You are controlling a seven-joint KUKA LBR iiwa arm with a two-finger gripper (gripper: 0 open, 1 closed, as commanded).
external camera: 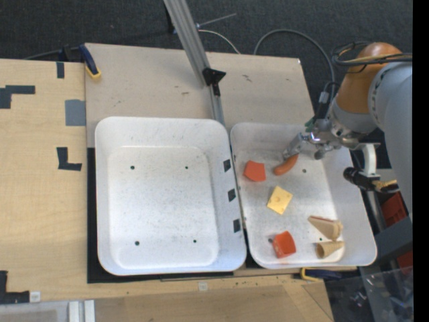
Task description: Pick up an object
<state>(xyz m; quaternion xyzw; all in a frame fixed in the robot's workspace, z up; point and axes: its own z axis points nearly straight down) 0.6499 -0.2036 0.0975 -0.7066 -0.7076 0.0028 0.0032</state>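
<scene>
The gripper [295, 151] is positioned over the far part of the right bin [348, 200]. Its jaws pinch the upper end of the orange sausage-shaped piece [286, 166], right of the orange block [254, 172].

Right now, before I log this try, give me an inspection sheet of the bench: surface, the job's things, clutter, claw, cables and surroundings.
Surface: wooden bench with two shallow white bins, left bin and right bin, side by side.
Job's things: all in the right bin: orange sausage-shaped piece, orange block, yellow cheese-like wedge, red block, two tan cone-like pieces.
Clutter: blue and yellow clamp at the bench's far left corner.
Claw: claw over the right bin's far side, just above the sausage-shaped piece; grip cannot be judged.
Cables: dark cable looping behind the bench toward the arm.
Surroundings: slanted metal pole; dark carpet.
</scene>
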